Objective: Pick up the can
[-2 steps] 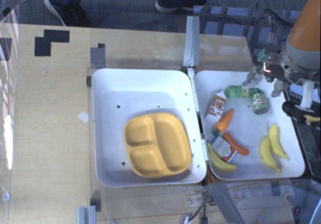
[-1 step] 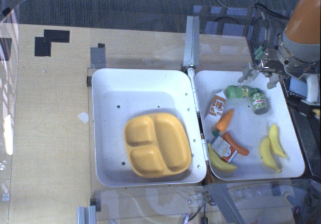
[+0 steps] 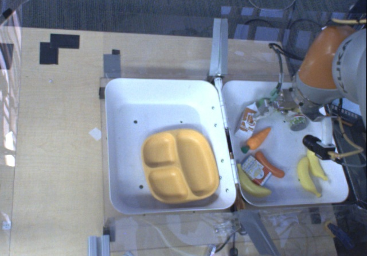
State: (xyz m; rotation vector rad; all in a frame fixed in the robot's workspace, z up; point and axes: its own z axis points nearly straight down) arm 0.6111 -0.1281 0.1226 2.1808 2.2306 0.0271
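Observation:
The can [image 3: 298, 122] shows as a small round grey-green top in the right bin [image 3: 287, 197], near its far right side. My gripper [image 3: 284, 101] hangs over the far part of that bin, just left of and beyond the can, below the orange band of the arm [image 3: 320, 59]. Nothing can be seen held in it.
In the right bin lie a small carton [image 3: 247, 120], a carrot [image 3: 258, 138], a red sausage [image 3: 269, 165], a second carton [image 3: 256, 169], a banana [image 3: 252, 185] at the front and two bananas [image 3: 310, 173] at the right. A yellow divided plate [image 3: 180, 165] sits in the left bin [image 3: 126, 134].

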